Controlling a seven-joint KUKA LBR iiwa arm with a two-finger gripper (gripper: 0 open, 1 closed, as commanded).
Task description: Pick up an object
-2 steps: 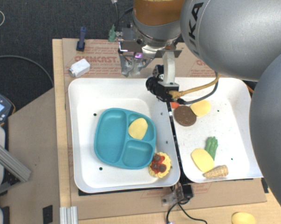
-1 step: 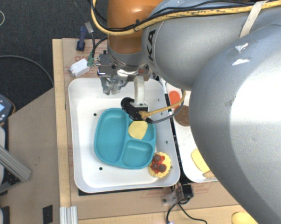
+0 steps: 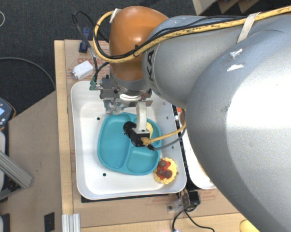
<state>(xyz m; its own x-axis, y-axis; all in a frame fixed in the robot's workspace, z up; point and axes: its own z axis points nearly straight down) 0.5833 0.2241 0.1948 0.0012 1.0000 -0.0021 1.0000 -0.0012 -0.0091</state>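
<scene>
A blue divided plate [image 3: 117,151] lies in the left white bin [image 3: 87,144], filling much of its floor. A small yellow tart with red berries [image 3: 165,170] sits in that bin's near right corner, touching the plate's edge. My gripper [image 3: 116,106] hangs below the orange wrist band, low over the far edge of the blue plate. The wrist body hides its tips. A sliver of pale yellow [image 3: 149,127] shows on the plate beside the bracket; I cannot tell what it is.
The big grey arm covers most of the right bin [image 3: 199,174]; only its near left part shows. A white plug block [image 3: 81,70] and a blue connector [image 3: 83,33] lie on the wooden bench behind the left bin. Cables hang at the bench's front edge.
</scene>
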